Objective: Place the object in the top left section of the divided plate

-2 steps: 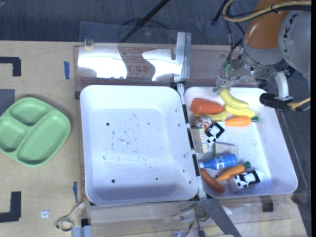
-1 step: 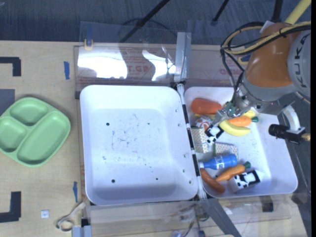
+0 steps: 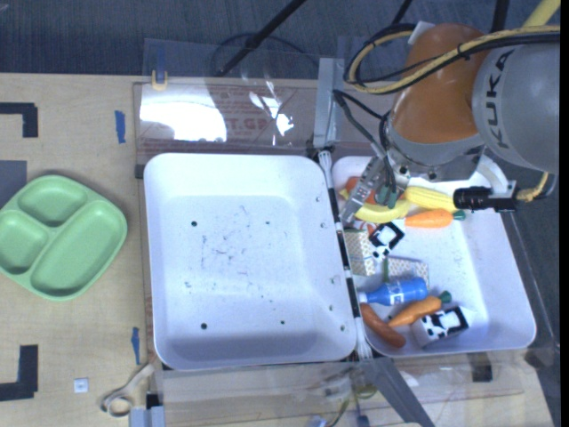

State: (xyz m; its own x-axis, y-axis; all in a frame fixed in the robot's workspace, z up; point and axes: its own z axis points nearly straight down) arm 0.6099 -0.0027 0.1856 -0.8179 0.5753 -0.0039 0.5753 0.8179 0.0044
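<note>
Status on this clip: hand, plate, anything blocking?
Hand low in right bin, over toy pile. Green plate left of left bin, on bench.

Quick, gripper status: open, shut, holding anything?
Gripper: cannot be told; it sits low over the banana in the right bin, with nothing seen held.

Grey arm (image 3: 524,105) with orange band (black "KU" lettering), trailed by yellow and black cables (image 3: 400,47).
</note>
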